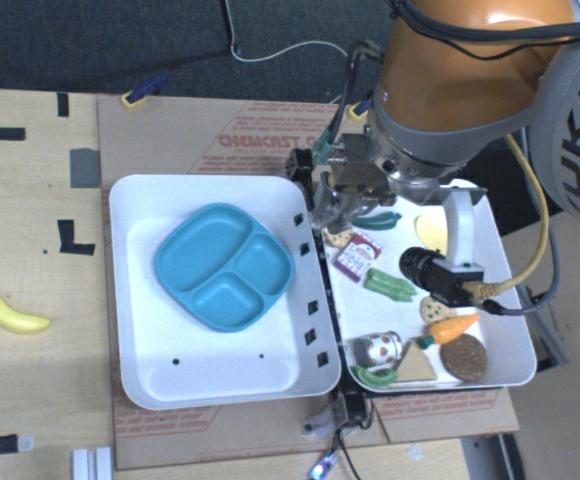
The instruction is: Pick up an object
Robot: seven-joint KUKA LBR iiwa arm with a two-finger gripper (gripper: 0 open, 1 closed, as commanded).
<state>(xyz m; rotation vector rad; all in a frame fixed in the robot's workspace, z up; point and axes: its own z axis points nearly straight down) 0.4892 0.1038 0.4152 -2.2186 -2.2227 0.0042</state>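
Observation:
My gripper (342,211) hangs low over the far left corner of the right bin (510,368), close to the wall between the two bins. Right beneath and beside it lie a purple packet (356,258) and a teal-green pod (375,220). Further in the same bin are a green pepper (390,286), an orange carrot (454,326), a brown round patty (464,357), a pale wedge of sandwich (417,366), a small tin (378,348) and a yellow piece (431,231). The bulky orange wrist hides the bin's far part.
The left bin (140,368) holds a blue divided plate (224,266). A yellow banana (12,312) lies on the bench at far left. A black camera unit (432,272) and cables hang from the arm over the right bin.

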